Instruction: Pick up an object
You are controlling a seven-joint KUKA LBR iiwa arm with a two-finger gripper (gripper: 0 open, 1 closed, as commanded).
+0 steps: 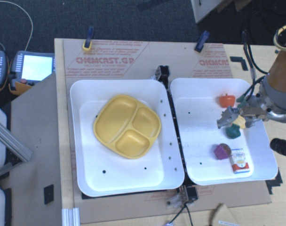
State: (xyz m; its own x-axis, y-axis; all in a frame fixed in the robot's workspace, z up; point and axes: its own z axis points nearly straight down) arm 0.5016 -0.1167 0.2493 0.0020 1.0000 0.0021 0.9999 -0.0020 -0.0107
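Note:
The right bin (199,126) holds several small objects. An orange-red piece (226,100) lies near its back right. A teal lump (234,132) sits beside a pale yellow piece (240,123), and closer to the front are a purple object (222,150) and a small white and red carton (239,161). My gripper (231,118) reaches in from the right and hangs low over the right bin, just above the teal lump and the yellow piece and below the orange-red piece. It partly covers the yellow piece. I see nothing held in it.
The left bin (86,164) carries a yellow divided plate (127,125) at its middle. A black divider with clips (162,72) runs between the bins. Blue clamps (201,40) hold the cardboard at the back. Screens (35,66) stand off the bench to the left.

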